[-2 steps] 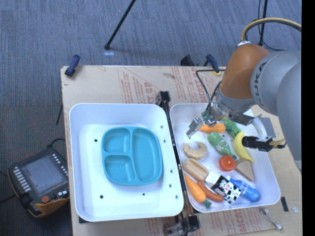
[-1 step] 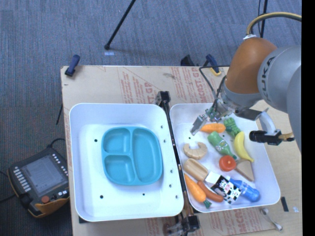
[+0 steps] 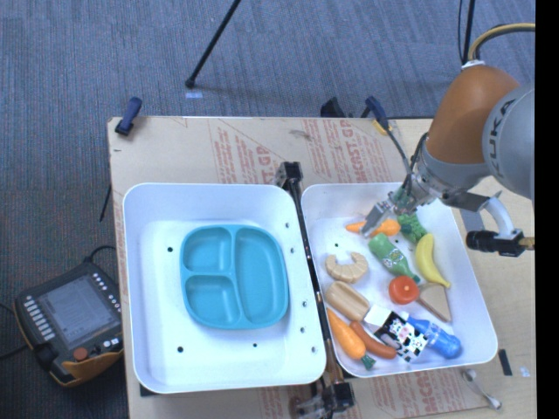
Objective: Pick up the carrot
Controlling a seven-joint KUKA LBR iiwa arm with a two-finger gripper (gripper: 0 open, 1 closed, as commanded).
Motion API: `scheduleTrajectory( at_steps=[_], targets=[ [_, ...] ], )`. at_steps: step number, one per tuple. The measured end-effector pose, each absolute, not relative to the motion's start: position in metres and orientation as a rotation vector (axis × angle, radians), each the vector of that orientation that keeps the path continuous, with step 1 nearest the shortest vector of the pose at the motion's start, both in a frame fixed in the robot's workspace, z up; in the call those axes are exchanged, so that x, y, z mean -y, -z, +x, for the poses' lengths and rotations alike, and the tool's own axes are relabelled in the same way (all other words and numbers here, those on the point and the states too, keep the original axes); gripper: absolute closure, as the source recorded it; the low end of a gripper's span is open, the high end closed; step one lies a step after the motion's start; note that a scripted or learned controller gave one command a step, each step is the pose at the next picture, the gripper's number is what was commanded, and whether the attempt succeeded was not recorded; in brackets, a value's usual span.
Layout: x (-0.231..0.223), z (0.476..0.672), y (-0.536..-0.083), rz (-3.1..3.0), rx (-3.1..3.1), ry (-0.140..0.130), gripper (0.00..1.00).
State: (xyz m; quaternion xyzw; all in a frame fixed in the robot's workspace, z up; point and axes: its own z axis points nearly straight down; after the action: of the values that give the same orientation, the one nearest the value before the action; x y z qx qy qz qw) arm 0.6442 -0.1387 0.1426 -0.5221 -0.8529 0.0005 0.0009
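Here the carrot (image 3: 347, 338) lies diagonally, leafy end lower right; pincer (image 3: 381, 220) state unclear.

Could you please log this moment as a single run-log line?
task: pick up carrot | gripper: low in right bin, at small carrot | grasp: unconfirmed | left bin: blue plate

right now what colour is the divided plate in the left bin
Light blue: the three-compartment plastic plate in the left white bin, plain in the camera view.
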Motion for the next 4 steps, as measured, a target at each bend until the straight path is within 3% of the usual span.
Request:
scheduleTrajectory(
  at_steps=[1,2,3,4],
  targets=[
    [0.099,0.646,-0.089,-1.583,2.714,0.006,0.0],
    [0.158,0.645,-0.088,-1.55,2.724,0.007,0.0],
    [0.194,0.613,-0.086,-1.284,2.861,0.003,0.0],
    [0.163,0.606,-0.086,-0.658,3.068,0.003,0.0]
  ],
)
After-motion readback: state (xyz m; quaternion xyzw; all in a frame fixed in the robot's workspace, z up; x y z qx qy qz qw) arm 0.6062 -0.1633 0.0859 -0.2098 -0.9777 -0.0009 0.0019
